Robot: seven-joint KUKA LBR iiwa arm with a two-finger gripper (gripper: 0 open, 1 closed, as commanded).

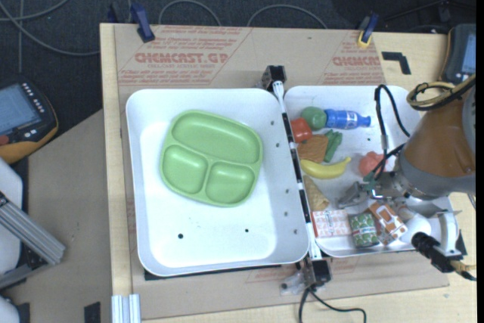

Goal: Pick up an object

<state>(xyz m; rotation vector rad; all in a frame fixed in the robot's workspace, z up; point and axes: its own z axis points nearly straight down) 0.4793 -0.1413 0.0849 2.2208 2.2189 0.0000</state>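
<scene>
Camera view: both white bins seen from above at a slant, on a brown board clamped to the bench.
Writing: the board (227,49) carries red print reading "CHEMCAST" twice; the smaller lines are too fine to read.
Left bin (151,238): holds a green divided plate (212,157).
Right bin (393,100): holds a blue bottle (346,119), a green ball (313,118), a red piece (300,131), a banana (325,168), a green packet (364,229) and a red-printed card (329,223), lettering illegible.
Arm (439,147): reaches in from the right, wrist angled down over the right bin's near half.
Jaws (361,194): low among the items, just right of the banana and above the green packet; apart or together, I cannot tell.
</scene>
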